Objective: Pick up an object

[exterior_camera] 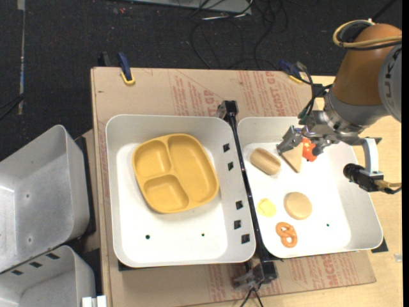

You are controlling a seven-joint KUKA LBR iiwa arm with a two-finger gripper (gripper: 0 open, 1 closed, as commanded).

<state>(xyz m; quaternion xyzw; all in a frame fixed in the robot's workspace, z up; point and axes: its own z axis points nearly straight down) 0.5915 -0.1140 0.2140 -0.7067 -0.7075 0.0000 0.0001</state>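
**Hovering over the right bin, nothing in hand yet**

Now, from the biggest thing down. The bench carries two shallow white bins side by side. The left bin holds a yellow divided plate, three compartments, lying flat and a little turned. The right bin holds the small pieces I can choose from. My arm comes in from the right, its orange band above the wrist, and my jaws sit low over the upper part of the right bin.

In that bin lie a tan bread-roll-shaped piece near the upper left, a wedge-shaped tan piece just beside it and right under my wrist, a round tan cookie-like disc lower down, a small yellow piece beside the disc, and an orange pretzel shape nearest the front wall.

I judge this to be the approach step: no piece has left the floor of the bin. The wedge and the roll are the nearest candidates. The next move calls for centring over one of them, well apart from its neighbour, then going straight down.

I cannot tell how wide my jaws stand, or whether anything is between them; the wrist hardware and a small orange-red part crowd that spot. My arm is cut off at the frame's right edge.
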